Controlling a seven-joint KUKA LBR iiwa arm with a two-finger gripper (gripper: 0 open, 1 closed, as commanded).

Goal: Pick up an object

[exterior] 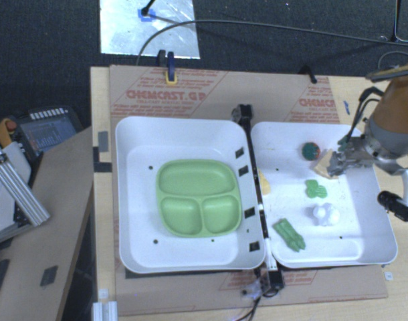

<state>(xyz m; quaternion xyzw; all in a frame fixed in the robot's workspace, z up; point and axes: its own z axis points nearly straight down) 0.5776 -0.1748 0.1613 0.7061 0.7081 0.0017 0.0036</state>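
My gripper (pixel 339 160) hangs over the upper right part of the right bin (pixel 371 246), reaching in from the right. A tan flat object (pixel 322 169) lies right at its tip, partly covered by it. A dark green and red ball (pixel 311 150) sits just left of the gripper. Below them lie a small green piece (pixel 316 190), a white lumpy object (pixel 324 213) and a long green object (pixel 289 235). A yellow object (pixel 265 183) rests against the bin's left wall.
The left bin (pixel 134 179) holds a green divided plate (pixel 197 198). Black clips (pixel 245 116) join the two bins along the middle wall. The bench's left side bears a grey control pendant (pixel 47 132).
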